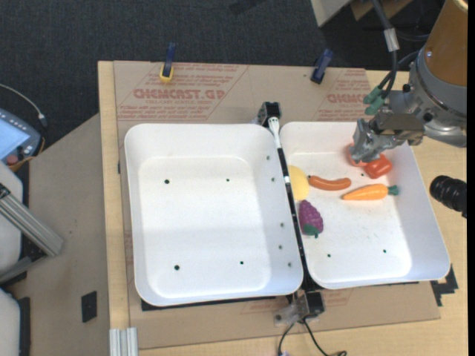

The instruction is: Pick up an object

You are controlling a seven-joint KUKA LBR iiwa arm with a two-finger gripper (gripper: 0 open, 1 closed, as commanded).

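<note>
Fingers of the gripper (361, 153) hang down over a red toy (377, 166) in the right bin (415, 262), but I cannot tell how they are set. An orange carrot (366, 193), a sausage (329, 183), a yellow piece (298, 183) and purple grapes (310, 217) lie nearby.

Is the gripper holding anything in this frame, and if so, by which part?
Cannot be told. The gripper sits low over the red toy in the right bin, hiding any contact.
</note>
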